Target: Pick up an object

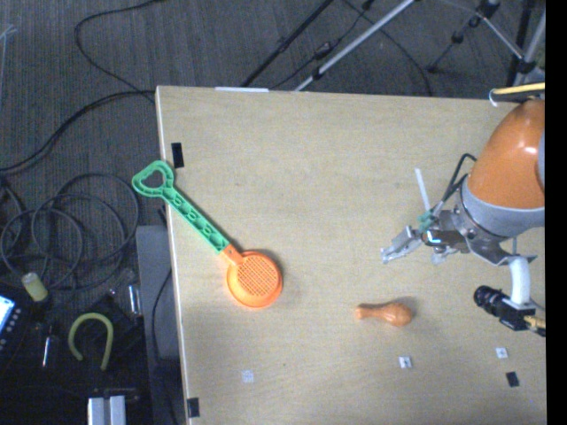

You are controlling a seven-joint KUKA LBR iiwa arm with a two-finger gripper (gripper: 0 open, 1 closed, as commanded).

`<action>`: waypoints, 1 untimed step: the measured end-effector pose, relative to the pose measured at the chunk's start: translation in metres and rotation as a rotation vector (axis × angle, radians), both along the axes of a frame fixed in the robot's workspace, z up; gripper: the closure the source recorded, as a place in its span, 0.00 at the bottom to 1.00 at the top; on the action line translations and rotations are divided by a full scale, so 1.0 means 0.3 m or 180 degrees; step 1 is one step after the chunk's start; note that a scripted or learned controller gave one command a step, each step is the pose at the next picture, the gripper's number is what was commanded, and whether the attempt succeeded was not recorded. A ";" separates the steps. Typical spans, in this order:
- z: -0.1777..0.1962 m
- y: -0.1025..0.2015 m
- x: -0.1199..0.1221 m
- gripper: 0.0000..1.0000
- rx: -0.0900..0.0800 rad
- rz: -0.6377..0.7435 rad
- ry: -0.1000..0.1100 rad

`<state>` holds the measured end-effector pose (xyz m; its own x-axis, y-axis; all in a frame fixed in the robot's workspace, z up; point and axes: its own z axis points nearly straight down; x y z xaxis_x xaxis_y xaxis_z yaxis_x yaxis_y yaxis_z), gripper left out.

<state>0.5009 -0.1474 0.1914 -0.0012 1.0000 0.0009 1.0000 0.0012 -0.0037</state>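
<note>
Arm [509,180] enters from right, orange band above wrist. Gripper [396,248] points left over bare tan bench [310,149], right of centre. Fingers slightly apart, nothing between them.

Orange peg-like piece [386,312] (bulbous right end, narrow left end) lies flat on bench, below and just left of gripper, near but apart from it. Sieve [254,279] with green handle [188,208] lies well to left; orange mesh head toward centre, handle running up-left, loop end overhanging left bench edge. Small white and black tags [405,361] near lower right edge. Cables [62,228] coiled on floor at left.
</note>
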 end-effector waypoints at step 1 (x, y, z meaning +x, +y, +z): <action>-0.280 -0.186 0.203 0.00 -0.0003 0.0110 -0.0002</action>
